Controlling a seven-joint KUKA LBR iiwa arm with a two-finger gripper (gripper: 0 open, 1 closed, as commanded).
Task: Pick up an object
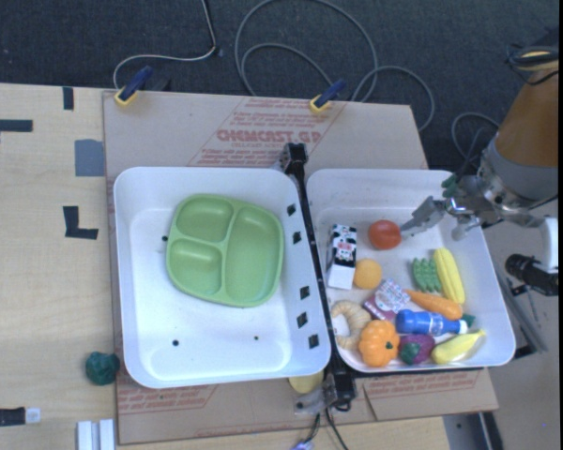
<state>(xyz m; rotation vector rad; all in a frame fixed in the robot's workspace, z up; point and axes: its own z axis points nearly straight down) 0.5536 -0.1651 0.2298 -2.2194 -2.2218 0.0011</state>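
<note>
Over the right bin's [469, 356] far right edge, the gripper [444, 218] hovers with fingers spread wide, holding nothing. Within that bin, a red tomato [385, 234] lies just left of the gripper, corn [448, 275] below it.

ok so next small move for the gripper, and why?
Probably ease the gripper left and down toward the red tomato. Its fingers look spread with nothing between them, hanging over the right bin near its upper right. The tomato is the nearest item and sits apart from the crowded pile lower in the bin.
</note>
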